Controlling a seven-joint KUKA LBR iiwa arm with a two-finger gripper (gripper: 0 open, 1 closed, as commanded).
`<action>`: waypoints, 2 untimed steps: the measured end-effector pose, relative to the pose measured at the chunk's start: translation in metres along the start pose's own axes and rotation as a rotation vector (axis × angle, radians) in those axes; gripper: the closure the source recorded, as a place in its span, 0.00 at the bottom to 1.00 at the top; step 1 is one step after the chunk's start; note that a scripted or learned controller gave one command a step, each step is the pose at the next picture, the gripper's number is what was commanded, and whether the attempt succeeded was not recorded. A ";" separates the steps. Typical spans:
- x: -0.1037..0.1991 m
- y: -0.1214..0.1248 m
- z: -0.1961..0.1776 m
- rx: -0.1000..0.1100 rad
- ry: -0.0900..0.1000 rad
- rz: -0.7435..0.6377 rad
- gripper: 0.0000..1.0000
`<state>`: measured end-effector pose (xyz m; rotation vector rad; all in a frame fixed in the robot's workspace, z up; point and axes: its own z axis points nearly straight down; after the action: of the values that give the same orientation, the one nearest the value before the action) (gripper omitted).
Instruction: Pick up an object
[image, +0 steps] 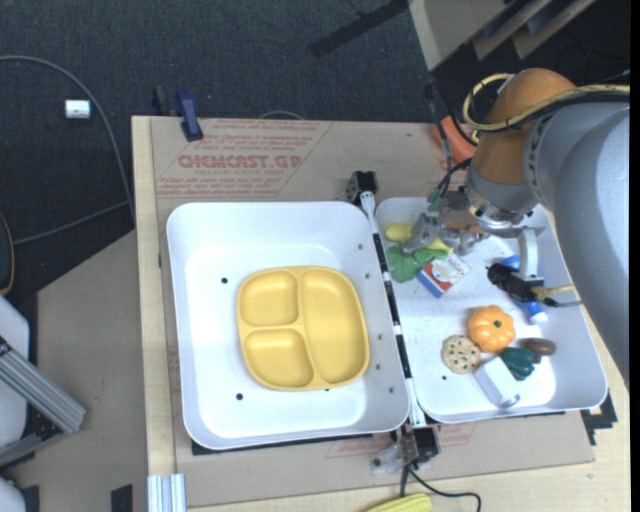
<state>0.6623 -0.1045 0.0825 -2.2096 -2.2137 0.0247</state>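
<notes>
My hand (447, 232), its closure state indeterminate, sits low over the crowded green soft toy (404, 262) in the right white bin's (570, 385) far corner; neighbouring items may deflect the grasp.

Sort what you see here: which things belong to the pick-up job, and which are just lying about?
Belonging to the job:
gripper
green toy
yellow toy
small carton
pumpkin
cookie
right bin

Just lying about:
yellow divided plate
left bin
cardboard sheet
blue clip
</notes>
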 end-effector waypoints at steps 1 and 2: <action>-0.020 -0.108 0.001 -0.019 0.001 0.004 0.00; -0.032 -0.132 0.001 -0.019 0.002 0.002 0.00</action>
<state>0.5304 -0.1370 0.0844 -2.2209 -2.2195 0.0006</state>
